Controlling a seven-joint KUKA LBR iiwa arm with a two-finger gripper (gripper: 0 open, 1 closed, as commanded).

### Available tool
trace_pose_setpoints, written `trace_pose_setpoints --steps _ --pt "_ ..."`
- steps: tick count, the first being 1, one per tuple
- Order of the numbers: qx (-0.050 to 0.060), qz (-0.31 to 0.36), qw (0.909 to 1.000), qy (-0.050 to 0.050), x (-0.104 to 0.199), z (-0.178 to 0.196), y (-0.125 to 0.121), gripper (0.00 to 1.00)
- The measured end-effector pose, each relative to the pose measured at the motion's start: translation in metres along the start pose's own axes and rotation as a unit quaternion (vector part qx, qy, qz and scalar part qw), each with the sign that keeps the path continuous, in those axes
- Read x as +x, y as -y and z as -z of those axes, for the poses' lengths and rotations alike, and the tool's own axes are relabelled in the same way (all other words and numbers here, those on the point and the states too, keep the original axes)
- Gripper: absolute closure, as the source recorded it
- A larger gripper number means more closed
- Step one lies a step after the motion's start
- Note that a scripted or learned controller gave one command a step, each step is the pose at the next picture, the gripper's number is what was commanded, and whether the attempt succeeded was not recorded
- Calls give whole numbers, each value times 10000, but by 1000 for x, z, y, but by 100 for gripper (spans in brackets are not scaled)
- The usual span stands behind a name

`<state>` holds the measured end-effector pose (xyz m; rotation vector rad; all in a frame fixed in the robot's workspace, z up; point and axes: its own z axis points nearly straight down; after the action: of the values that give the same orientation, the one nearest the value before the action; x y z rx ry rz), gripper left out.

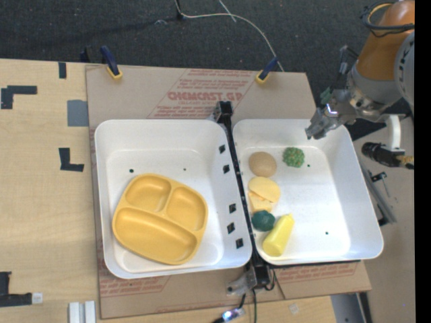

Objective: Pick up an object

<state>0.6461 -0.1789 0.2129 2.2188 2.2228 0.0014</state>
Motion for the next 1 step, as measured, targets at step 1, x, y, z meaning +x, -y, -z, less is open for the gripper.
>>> trace_pose_setpoints --steps 1 --pt "17 14 10000 -4 56 6 23 100"
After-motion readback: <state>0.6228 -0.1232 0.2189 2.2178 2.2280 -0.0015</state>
